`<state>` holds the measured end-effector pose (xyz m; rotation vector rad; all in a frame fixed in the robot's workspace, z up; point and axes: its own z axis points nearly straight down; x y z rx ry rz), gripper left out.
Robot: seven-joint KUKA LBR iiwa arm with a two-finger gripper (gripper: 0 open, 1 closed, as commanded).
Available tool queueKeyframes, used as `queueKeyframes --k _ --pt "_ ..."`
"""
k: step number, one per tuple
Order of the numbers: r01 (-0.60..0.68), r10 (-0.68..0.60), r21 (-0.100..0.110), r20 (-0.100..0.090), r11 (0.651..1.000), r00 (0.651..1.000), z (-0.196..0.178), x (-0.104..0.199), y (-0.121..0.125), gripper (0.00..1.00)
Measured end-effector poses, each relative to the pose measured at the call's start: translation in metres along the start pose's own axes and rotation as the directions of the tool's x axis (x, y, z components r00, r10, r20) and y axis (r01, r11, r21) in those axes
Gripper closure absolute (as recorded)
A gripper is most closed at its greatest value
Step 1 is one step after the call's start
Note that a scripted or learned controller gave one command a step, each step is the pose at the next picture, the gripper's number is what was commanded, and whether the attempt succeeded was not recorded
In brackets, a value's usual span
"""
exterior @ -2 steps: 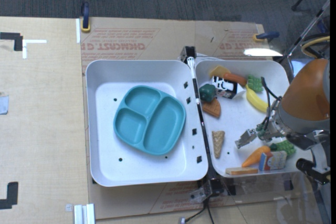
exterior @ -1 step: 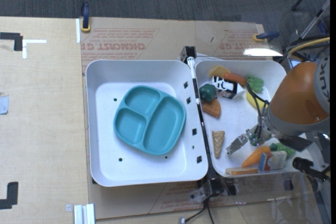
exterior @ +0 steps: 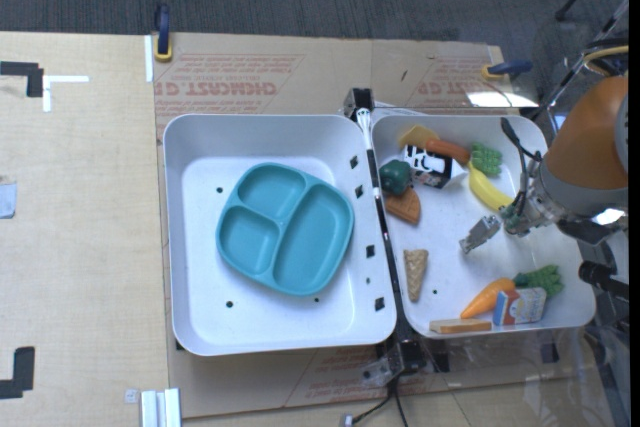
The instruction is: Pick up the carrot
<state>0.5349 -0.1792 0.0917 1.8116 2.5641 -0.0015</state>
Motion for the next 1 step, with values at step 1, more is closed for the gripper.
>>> queueKeyframes --k 1 --pt "0.131 -0.131 0.0 -0.002 0.991 0.991 0.0 0.0438 -0.0419 0.0"
